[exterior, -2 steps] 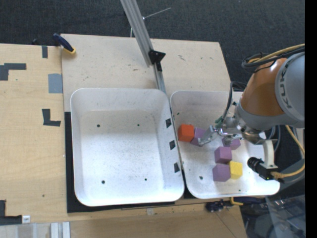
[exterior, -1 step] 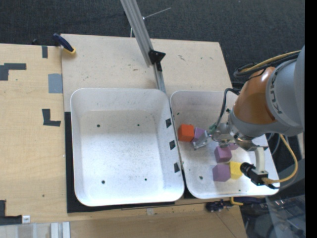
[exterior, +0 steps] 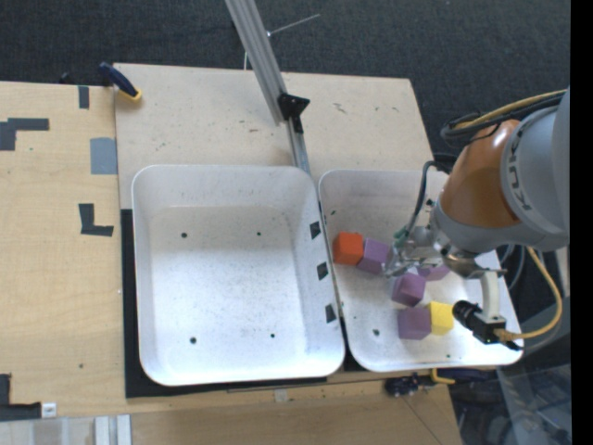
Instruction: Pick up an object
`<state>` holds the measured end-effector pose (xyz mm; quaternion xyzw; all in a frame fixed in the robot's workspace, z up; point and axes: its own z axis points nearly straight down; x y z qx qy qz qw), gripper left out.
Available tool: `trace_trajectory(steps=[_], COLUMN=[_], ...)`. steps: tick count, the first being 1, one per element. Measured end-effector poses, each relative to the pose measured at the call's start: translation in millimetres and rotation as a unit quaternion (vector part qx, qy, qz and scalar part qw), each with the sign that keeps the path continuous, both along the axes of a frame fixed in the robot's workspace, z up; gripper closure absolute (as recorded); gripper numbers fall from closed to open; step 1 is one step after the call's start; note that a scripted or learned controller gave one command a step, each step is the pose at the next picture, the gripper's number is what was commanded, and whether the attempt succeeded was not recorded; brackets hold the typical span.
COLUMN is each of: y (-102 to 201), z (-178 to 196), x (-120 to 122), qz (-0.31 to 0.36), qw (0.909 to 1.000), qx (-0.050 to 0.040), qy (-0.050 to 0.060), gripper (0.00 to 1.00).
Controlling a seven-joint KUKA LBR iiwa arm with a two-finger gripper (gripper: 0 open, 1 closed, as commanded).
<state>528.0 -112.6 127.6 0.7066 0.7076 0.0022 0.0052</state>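
Observation:
The right bin (exterior: 371, 193) holds an orange cube (exterior: 348, 247) and several purple blocks: one (exterior: 374, 256) beside the orange cube, one (exterior: 409, 290) in the middle and one (exterior: 414, 323) near the front. A yellow block (exterior: 442, 317) touches the front purple one. My gripper (exterior: 400, 265) is down in this bin, right among the purple blocks, between the one by the orange cube and the middle one. The wrist and the orange band (exterior: 477, 188) cover much of it.
The left bin (exterior: 148, 248) lies beside the right one. A slanted metal rail (exterior: 264, 49) with a black clamp (exterior: 293, 106) runs to the bins' shared back corner. A blue-and-yellow tool (exterior: 120, 81) lies at the bench's far left. Cables (exterior: 542, 295) hang right of the arm.

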Motion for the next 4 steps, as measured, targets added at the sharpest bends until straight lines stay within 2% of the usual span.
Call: trace_trajectory(steps=[1, 2, 4], y=[4.2, 4.5, 119.3], z=[42.6, 85.4, 108.5], x=[-0.8, 0.1, -8.1], qz=[0.0, 0.0, 0.004], qw=[1.0, 1.0, 1.0], qx=[0.0019, 0.0017, 0.0033], qy=[0.004, 0.004, 0.005], gripper=[1.0, 1.0, 1.0])
